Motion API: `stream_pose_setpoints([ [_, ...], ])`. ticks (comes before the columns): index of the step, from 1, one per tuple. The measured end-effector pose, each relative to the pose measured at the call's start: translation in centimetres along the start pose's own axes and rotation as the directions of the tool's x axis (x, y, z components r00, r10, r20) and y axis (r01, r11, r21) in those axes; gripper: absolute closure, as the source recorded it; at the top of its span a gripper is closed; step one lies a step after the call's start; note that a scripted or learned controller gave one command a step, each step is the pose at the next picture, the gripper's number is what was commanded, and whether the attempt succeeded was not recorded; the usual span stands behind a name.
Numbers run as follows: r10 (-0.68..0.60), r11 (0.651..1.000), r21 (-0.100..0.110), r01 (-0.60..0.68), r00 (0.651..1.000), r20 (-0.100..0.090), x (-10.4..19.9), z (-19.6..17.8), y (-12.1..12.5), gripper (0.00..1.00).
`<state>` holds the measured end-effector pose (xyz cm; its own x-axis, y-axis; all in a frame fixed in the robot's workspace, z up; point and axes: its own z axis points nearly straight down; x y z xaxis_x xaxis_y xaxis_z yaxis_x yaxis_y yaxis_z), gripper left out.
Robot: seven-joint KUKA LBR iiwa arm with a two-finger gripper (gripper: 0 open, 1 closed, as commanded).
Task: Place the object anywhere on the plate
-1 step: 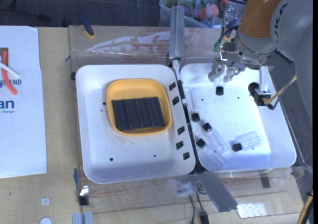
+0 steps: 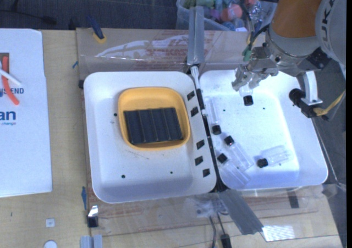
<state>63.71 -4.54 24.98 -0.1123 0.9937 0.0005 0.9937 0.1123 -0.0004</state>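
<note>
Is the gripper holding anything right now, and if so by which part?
Cannot be told. The gripper hangs over the right bin, and no object shows between its fingertips at this resolution.

One fixed camera looks down at a slant on both white bins [image 2: 99, 148], arm [image 2: 308, 16] entering right.

Arm [image 2: 308, 10] reaches in from right; end effector [image 2: 248, 83] pointing down, low.

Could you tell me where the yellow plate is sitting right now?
In the camera view, the yellow plate lies in the left bin, toward its far side, with a dark ridged slab on it; the gripper is over the right bin.
</note>
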Motion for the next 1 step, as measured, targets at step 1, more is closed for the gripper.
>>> stream_pose_setpoints([
  [1, -0.213, 0.977, 0.001, 0.213, 0.977, -0.001, 0.07, 6.51, 2.99, 1.0],
])
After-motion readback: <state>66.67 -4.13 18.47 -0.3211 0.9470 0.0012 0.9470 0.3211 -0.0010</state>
